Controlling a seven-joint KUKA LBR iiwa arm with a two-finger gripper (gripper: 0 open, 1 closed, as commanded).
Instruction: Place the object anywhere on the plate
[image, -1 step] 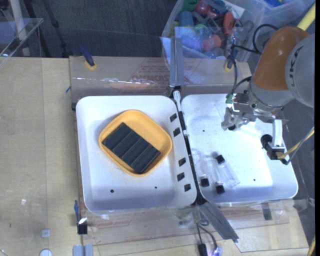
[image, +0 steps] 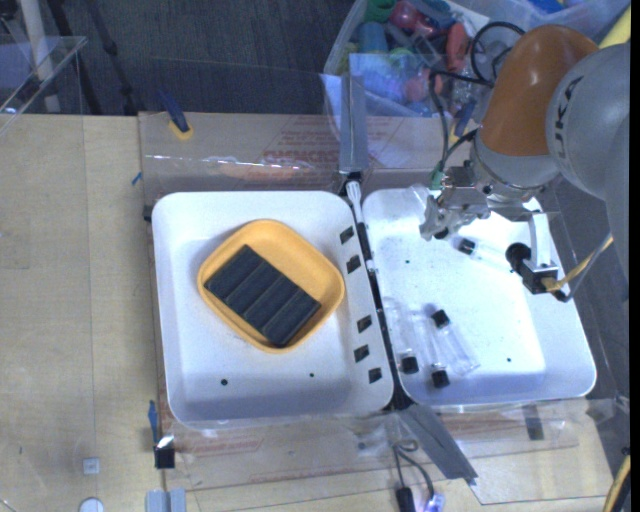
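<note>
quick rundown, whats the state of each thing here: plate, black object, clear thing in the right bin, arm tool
plate: flat in the left bin, tilted in plan, carrying the slab
slab: dark, ribbed, lying flat on the plate
clear piece: lying on the right bin floor, near the front, apart from the tool
tool: over the back of the right bin, nothing seen in it
left bin: holds the plate
right bin: holds the clear piece

Light fell bright and even from above, bleaching the two white bins (image: 480, 300) nearly featureless, with the strongest glare in the right one. Shadows stayed soft and short beneath the arm (image: 560, 110). Focus was slightly soft overall, and the far clutter (image: 420, 40) looked dimmer and blurred.
</note>
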